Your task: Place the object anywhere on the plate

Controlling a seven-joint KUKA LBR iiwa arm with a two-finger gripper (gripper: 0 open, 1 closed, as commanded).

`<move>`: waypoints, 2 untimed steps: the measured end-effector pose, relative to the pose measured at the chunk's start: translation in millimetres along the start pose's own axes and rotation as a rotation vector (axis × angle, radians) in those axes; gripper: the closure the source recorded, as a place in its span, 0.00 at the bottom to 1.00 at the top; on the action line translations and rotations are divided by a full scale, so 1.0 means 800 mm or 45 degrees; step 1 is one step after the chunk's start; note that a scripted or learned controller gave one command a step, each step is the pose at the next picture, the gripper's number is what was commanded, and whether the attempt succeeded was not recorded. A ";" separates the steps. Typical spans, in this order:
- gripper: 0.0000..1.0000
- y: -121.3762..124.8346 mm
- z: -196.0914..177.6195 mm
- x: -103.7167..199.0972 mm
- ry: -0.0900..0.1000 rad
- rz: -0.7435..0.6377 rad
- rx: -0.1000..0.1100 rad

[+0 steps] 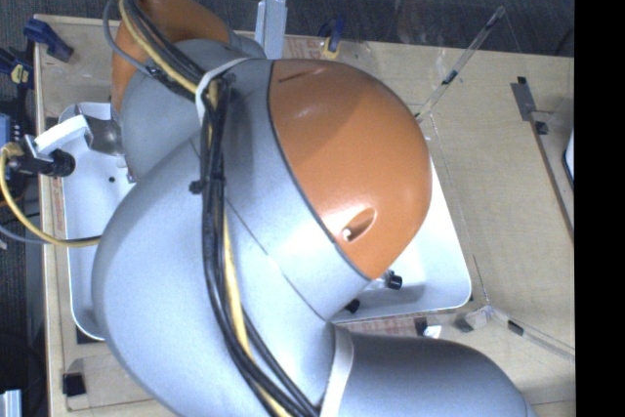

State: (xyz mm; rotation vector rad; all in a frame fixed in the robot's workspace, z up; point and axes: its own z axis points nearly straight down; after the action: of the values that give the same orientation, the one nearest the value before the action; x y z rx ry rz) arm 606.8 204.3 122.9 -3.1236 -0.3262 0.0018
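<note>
My grey arm, with its orange band (347, 161), stretches from the lower right across to the upper left and covers most of both white bins. The gripper (98, 134) hangs over the far left end of the left bin (80, 239); its metal body peeks out beside the wrist. Whatever lies under the arm is hidden, including most of the bin floors. A strip of the left bin's floor and a corner of the right bin (451, 280) are the only bin parts in sight.
The wooden bench (498, 171) extends to the right of the bins. Blue clamps (39, 34) sit at the bench's back left edge, and another (335, 32) at the back middle. Thin clear rods (464, 59) and a dark bracket (532, 107) lie on the right.
</note>
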 end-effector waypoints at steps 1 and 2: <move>1.00 0.001 -0.014 0.001 0.004 -0.005 -0.004; 1.00 0.007 -0.166 -0.071 -0.002 -0.227 0.004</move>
State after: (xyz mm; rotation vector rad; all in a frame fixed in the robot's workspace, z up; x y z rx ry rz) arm 552.5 187.3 256.0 -3.0792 -0.6030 0.0047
